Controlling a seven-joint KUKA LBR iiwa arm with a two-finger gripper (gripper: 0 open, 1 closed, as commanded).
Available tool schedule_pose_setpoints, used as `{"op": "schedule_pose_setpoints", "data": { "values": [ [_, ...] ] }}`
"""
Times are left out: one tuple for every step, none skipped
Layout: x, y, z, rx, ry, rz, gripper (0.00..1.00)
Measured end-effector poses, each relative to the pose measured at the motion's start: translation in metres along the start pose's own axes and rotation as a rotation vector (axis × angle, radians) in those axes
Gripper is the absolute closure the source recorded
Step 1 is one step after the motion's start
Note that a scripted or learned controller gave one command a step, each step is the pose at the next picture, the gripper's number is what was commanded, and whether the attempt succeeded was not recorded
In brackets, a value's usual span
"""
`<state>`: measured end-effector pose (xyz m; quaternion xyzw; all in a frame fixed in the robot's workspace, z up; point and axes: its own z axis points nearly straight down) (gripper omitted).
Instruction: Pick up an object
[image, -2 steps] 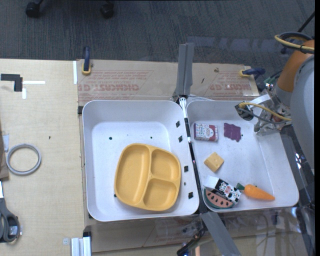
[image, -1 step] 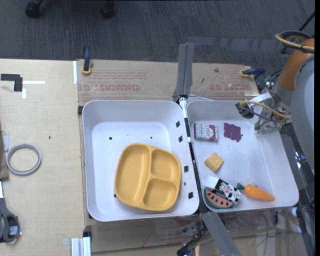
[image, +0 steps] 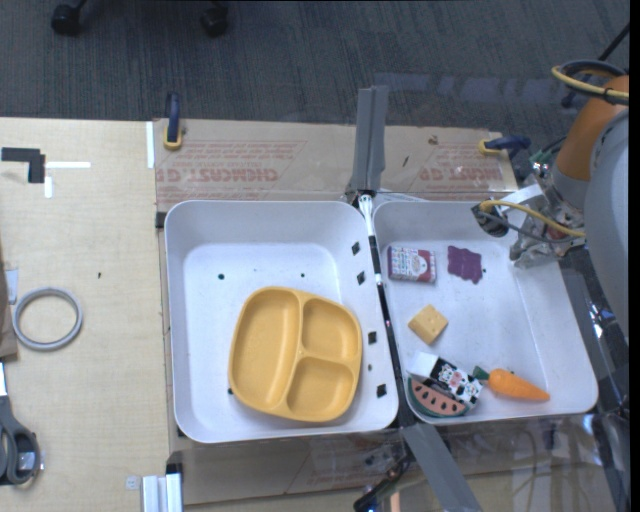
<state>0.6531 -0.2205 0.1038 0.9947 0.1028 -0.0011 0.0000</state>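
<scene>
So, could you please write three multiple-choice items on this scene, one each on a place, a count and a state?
1. Where does the yellow divided plate lie?
A. In the left bin
B. In the right bin
C. On the wooden bench

2. How many compartments does the plate have?
A. Two
B. Three
C. Five

3. How does the carrot rest?
A. Upright against the wall
B. Clamped in the claw
C. On its side on the bin floor

Answers: 1 A, it sits inside the left bin. 2 B, ridges split it into three. 3 C, it lies flat in the right bin, far from the claw.
</scene>
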Motion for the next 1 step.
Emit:
{"op": "schedule_pose_setpoints", "data": {
  "values": [
    [-0.002, -0.0008, 0.0008, 0.001, -0.001, 0.001, 0.0]
  ]
}}
